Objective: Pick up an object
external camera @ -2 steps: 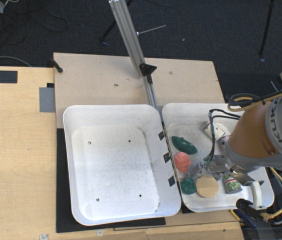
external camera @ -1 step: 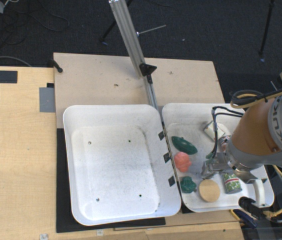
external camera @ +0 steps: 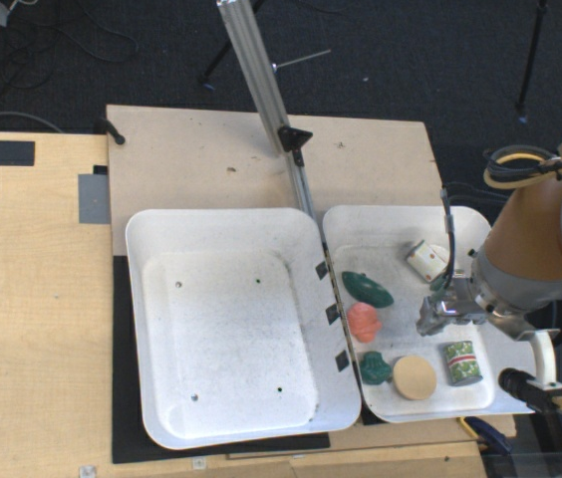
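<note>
Since no object is held yet, the nearest candidate is the green-labelled packet (external camera: 461,362), lying flat in the right bin (external camera: 480,222) just below and right of the gripper (external camera: 438,317). Gripper sits low over bare bin floor; finger spacing cannot be made out. Tan disc (external camera: 415,377) lies just left of the packet, dark green lump (external camera: 375,368) beyond it. Pink piece (external camera: 363,322) and green leaf shape (external camera: 367,288) lie near the divider, white block (external camera: 426,259) above. Judgement: centre over the packet, descend straight, clear of the disc.
</note>
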Controlling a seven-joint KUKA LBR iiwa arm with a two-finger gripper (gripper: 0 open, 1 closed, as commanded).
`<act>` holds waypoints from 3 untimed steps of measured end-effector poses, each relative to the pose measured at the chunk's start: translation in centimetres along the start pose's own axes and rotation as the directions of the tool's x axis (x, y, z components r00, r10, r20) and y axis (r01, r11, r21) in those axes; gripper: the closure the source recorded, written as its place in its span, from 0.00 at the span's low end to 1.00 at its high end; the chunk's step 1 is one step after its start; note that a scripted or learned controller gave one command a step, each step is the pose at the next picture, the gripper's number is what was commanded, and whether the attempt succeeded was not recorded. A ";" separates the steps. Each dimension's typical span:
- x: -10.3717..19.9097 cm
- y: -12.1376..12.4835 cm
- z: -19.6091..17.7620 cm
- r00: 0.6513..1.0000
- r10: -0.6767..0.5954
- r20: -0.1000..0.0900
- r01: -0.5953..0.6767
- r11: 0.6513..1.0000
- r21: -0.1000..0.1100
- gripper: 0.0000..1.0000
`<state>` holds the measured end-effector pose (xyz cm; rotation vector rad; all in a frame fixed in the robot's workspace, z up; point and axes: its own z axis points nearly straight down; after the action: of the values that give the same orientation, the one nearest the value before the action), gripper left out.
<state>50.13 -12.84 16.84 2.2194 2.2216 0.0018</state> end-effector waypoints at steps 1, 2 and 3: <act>0.5 -0.6 -4.7 1.000 0.000 0.000 0.000 1.000 0.001 1.00; 0.4 -1.1 -10.7 1.000 0.000 0.000 0.000 1.000 0.000 1.00; 5.9 -0.4 -10.8 1.000 -0.004 -0.003 0.004 1.000 0.005 1.00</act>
<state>49.75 -6.89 27.60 2.2187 2.2295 -0.0005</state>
